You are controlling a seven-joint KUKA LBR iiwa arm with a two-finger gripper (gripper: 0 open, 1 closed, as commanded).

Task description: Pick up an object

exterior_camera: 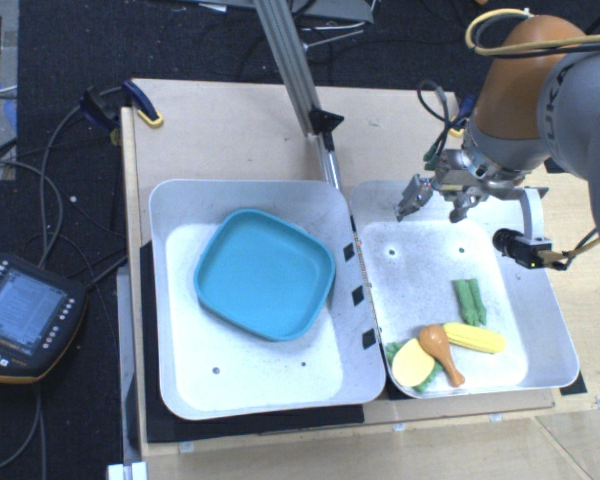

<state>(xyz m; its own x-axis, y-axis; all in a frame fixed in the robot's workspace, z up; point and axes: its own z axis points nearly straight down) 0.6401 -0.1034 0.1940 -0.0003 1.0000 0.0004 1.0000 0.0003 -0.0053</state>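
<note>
Camera view: the hand (pixel 435 200) is seen spread and holding nothing above the right bin's (pixel 550 318) far edge. Toy food, likely light and rigid, is clustered near the front; the corn (pixel 474 339) is best gripped across its middle.

Arm (pixel 540 88) reaching in, end effector (pixel 438 204) open, empty

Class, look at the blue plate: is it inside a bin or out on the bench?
Inside. The blue plate lies within the left bin, whose white rim surrounds it.
</note>
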